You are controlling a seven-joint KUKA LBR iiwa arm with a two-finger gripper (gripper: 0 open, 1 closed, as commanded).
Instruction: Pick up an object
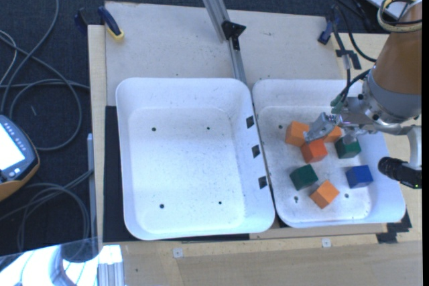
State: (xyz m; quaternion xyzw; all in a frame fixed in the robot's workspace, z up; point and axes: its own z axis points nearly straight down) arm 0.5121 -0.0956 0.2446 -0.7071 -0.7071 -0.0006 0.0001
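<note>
Now pincer (318, 133) over red-orange block (314, 150), right bin (268, 164), w/ other blocks nearby

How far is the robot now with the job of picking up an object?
Done: the grey two-finger gripper is down in the right white bin, among the blocks. In hand: it sits right at the red-orange block and an orange block; a grasp is not visible. Left: gripping and lifting. Every block lies on the bin floor.

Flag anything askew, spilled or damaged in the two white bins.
Nothing stands out. The small coloured blocks all lie inside the right white bin, scattered at mixed angles but none spilled. The left white bin looks intact. The gripper hangs over the orange-red block.
</note>
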